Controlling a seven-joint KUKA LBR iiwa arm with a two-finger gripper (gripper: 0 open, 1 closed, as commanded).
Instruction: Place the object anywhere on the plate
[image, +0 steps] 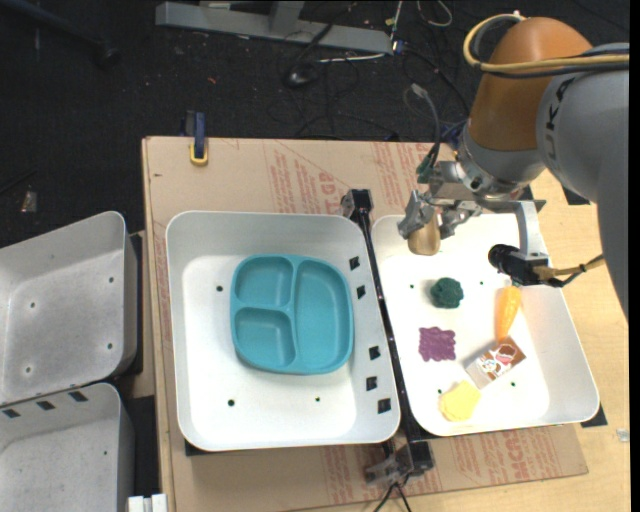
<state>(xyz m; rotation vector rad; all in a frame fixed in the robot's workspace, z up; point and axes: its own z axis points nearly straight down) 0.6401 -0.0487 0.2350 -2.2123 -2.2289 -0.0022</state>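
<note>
Gripper (425, 228) upper right, clamped on tan lump (425, 240). Could slip off crossing the divider (378, 300) toward the teal plate (292, 314) at centre-left; thin grip, by appearance.

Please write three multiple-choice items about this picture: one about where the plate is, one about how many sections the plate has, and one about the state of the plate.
1. Where is the teal plate?
A. left bin
B. right bin
C. on the cardboard outside the bins

2. How many sections does it have?
A. two
B. three
C. five

3. What state is it in?
A. nothing on it
B. carries the orange carrot
C. lies upside down

Answers:
1 A: it lies in the left bin.
2 B: ridges divide it into three sections.
3 A: the orange carrot and the other pieces lie in the right bin.
</note>
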